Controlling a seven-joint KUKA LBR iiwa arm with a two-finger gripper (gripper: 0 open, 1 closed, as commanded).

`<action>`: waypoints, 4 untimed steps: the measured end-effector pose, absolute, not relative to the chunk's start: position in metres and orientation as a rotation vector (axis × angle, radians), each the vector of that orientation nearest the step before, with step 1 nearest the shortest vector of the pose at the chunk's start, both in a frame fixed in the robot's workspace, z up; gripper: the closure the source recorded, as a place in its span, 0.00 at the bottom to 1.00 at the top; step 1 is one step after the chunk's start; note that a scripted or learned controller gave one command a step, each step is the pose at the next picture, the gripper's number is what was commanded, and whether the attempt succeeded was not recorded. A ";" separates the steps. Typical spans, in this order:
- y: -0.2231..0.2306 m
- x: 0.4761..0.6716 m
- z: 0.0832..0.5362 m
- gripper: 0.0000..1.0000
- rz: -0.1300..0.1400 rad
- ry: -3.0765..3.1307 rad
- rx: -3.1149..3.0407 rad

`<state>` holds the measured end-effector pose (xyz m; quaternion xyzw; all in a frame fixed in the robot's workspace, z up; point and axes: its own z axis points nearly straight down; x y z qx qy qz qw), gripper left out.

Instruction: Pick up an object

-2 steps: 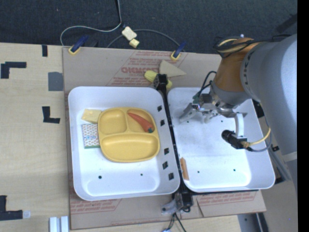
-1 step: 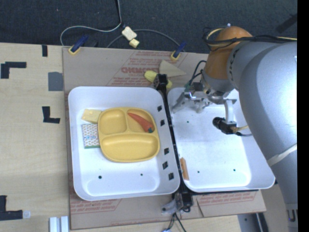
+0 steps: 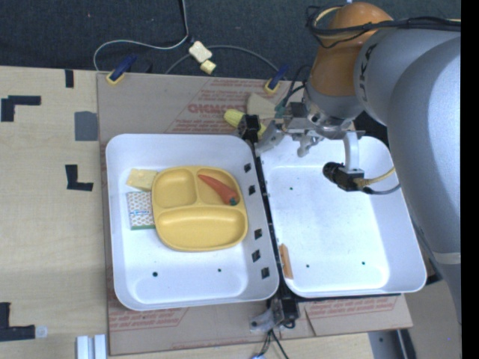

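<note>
One red chili pepper [image 3: 221,188] lies in the upper right compartment of the yellow divided plate [image 3: 199,218] in the left bin [image 3: 142,286] — well apart from the gripper [image 3: 327,142], at about its eight o'clock. Over the right bin's [image 3: 352,275] far edge, the grey arm [image 3: 419,73] reaches in from three o'clock — whether the gripper is open, I cannot tell.

Both bins [image 3: 224,294] are white. The divided plate [image 3: 196,219] is yellow and carries a red-orange carrot [image 3: 218,187] with a green tip. Beside it lie a pale yellow sponge [image 3: 140,178] and a small blue-speckled card [image 3: 139,209].
</note>
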<state>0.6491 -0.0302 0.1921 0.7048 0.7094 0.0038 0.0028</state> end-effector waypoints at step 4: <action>-0.072 0.637 0.184 0.00 0.000 2.220 2.221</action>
